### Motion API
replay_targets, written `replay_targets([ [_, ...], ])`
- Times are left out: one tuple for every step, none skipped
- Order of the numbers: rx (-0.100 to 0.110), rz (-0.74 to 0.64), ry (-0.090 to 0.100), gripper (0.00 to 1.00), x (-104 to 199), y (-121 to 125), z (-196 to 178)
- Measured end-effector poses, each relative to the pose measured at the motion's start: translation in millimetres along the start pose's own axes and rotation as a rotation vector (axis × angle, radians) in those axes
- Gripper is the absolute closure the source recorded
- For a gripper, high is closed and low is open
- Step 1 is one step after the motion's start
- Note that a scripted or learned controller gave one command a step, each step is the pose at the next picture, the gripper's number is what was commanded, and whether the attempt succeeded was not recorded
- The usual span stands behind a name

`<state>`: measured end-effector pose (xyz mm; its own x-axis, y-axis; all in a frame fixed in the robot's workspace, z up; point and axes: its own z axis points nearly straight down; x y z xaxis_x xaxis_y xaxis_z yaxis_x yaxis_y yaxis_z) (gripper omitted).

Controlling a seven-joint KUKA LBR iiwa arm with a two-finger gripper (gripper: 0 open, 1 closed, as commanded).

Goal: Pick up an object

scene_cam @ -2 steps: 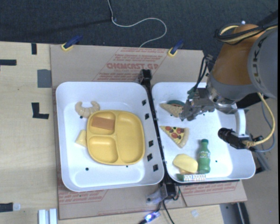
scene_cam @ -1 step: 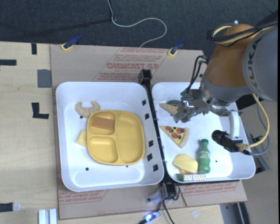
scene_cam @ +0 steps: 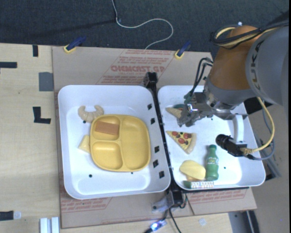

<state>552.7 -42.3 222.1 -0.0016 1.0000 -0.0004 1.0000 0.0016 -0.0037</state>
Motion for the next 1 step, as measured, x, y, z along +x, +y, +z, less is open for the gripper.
replay_targets([
  [-0.002, 0.001, 0.001, 1.0, -4.0, -10.6, -12.2],
])
